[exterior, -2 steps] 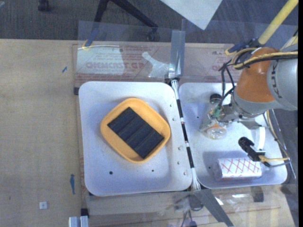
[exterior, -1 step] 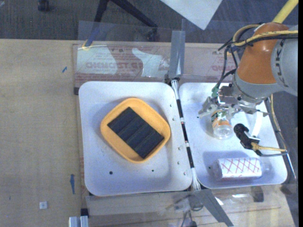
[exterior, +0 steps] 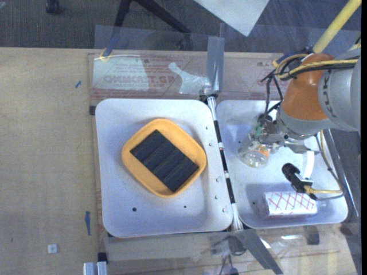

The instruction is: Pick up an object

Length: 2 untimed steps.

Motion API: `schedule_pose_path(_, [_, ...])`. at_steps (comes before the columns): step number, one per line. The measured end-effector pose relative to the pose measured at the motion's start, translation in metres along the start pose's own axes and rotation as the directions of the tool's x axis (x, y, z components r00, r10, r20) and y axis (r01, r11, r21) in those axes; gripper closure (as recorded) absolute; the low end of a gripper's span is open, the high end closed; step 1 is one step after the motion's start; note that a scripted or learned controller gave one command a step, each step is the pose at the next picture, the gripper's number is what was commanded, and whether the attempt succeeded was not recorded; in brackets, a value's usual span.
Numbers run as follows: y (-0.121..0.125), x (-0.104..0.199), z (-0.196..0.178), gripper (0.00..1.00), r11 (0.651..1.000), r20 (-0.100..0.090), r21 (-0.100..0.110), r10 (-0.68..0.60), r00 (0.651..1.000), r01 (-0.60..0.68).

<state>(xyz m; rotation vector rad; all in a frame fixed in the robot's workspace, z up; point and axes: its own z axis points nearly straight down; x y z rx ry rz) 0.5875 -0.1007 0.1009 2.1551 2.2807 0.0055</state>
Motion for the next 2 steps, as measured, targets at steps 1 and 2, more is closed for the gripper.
schedule_pose_path(1, [0.0, -0.001, -0.01, 1.0, 1.0, 0.0, 0.001, 0.004, 1.0, -0.004])
schedule_pose_path(2, [0.07, 0.018, -0.094, 1.0, 0.995, -0.002, 0.027, -0.094, 0.996, 0.094])
